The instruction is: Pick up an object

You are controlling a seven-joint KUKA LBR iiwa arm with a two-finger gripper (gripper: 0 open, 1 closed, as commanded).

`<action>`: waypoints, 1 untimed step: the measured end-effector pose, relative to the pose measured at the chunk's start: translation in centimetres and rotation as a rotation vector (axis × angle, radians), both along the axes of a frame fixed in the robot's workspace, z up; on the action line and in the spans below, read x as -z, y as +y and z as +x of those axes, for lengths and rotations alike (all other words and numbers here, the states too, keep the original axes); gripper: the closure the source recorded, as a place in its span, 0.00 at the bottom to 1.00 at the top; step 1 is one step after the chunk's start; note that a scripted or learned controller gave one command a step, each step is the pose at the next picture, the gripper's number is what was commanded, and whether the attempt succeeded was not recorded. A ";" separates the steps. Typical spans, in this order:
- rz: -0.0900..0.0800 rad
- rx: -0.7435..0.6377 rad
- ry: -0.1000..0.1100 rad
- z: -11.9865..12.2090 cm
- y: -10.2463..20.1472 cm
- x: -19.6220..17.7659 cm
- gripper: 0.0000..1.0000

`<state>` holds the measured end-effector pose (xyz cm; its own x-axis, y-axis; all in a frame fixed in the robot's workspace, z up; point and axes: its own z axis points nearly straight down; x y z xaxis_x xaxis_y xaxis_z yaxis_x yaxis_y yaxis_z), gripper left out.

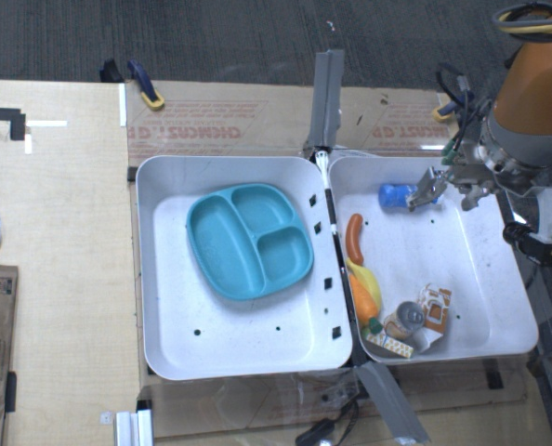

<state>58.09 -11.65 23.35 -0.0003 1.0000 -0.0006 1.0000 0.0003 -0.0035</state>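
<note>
I had the gripper (427, 193) low in the right bin (499, 337), right beside the small blue object (395, 195) near the back wall, presumably lined up for a grab. Whether it was clamped, I couldn't tell.

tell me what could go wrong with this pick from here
1. The gripper sits right beside the blue object near the right bin's back wall; it may nudge the object away rather than grasp it.
2. That wall leaves little room, so the arm could scrape it.
</note>
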 end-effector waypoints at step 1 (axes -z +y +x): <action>0.000 0.043 0.001 5.4 -1.1 11.7 0.00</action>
